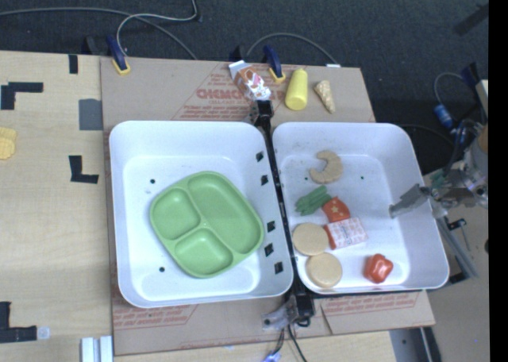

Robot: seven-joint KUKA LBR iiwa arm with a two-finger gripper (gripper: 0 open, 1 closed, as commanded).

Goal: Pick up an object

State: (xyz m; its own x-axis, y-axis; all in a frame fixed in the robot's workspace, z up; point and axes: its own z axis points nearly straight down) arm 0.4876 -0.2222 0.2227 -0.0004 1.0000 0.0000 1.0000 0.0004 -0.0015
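The right bin [397,140] holds several toy foods: a tan crescent [326,166], green beans [312,198], a small red piece [336,209], a red-and-white packet [347,232], two tan discs [310,238] [324,270] and a red pepper [378,268]. My gripper [409,199] reaches in over that bin's right wall, above bare floor, to the right of the packet and above the pepper. It touches none of them. The rest of the arm stays outside the bin at the right edge.
In the left bin [127,146] lies a green divided plate [206,224]. Behind the bins, on the cardboard, are a small carton [250,81], a yellow bottle [296,89] and a tan cone [325,95]. Blue clamps [119,57] and cables sit at the back.
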